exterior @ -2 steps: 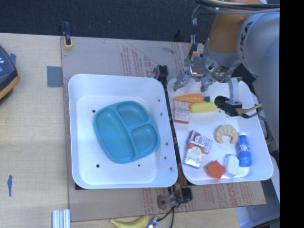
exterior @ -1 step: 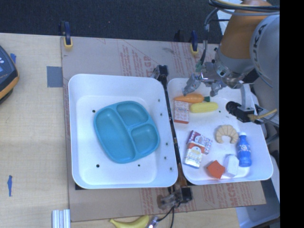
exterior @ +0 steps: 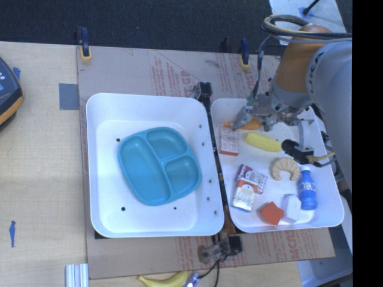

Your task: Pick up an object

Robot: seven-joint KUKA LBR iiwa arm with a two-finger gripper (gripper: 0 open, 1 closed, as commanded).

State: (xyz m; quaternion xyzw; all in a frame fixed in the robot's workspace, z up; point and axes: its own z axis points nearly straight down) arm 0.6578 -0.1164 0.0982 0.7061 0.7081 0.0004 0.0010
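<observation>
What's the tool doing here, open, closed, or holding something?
Tool: low over the far end of the right bin, beside an orange item; whether it is open, closed or holding anything cannot be told.

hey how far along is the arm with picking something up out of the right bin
Done: the arm has reached into the right bin, with the gripper low at its far end beside an orange item. In hand: nothing visibly lifted; a grasp can't be confirmed. Left: the pick itself. The corn cob, croissant, blue bottle and red block all lie in the bin.
</observation>
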